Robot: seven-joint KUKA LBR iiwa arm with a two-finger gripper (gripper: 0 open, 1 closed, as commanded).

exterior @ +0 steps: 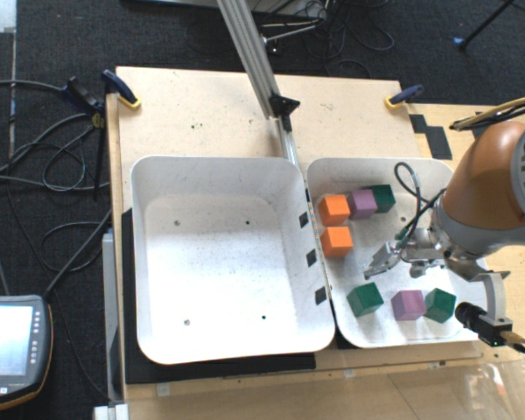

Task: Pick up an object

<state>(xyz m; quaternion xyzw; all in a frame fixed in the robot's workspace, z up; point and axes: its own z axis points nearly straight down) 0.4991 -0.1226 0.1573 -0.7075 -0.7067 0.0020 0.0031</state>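
- Camera view, the layout: two white bins sit side by side on the bench; the left bin (pixel 157 234) holds no blocks, and the right bin (pixel 350 169) holds all six.
- Camera view, the blocks: an orange block (pixel 335 206), a purple block (pixel 363 202) and a dark green block (pixel 383 198) stand touching in a row near the far wall. A second orange block (pixel 337 241) lies just in front of the first. Near the front rim sit a green block (pixel 365 299), a second purple block (pixel 409 304) and a teal block (pixel 440 305), the last two touching.
- Camera view, the arm: the gripper (pixel 394 258) hangs over the bare middle of the right bin, between the two groups. Nothing lies between its fingers; from this angle I cannot tell whether they are spread or pressed together.
- Judgement, choice of target: the green block looks the easiest pick, since it stands apart from its neighbours and lies just in front of the gripper.
- Judgement, the approach: centre over that block, line the fingers up with two flat sides, and descend straight.
- Judgement, risks: the touching pairs leave no room for a finger, and a slanted descent may push a block aside instead of grasping it.
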